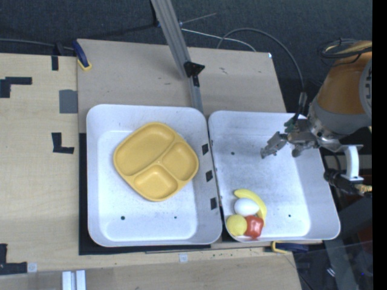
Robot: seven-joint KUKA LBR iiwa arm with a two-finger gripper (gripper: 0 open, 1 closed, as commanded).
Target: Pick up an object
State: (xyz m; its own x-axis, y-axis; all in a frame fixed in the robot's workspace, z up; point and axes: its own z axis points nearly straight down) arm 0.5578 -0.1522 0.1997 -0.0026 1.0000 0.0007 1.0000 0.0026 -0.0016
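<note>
In the right bin [314, 219], a small heap of toy food lies at the front left corner: a yellow banana [256, 198], a white egg [245, 207], a yellow round fruit [236, 225] and a red piece [255, 226]. They touch one another. My gripper [283, 149] hovers over the back right part of the same bin, well behind the heap and apart from it. Its fingers [271, 148] stand open with nothing between them. A yellow three-compartment plate [156, 161] rests in the left bin [103, 222].
A grey metal pole [175, 32] slants down from the top to the bins' shared back edge. The raised divider [208, 174] separates the two bins. A thin cable [266, 41] loops over the bench behind the right bin. The arm's body [344, 98] stands at the right.
</note>
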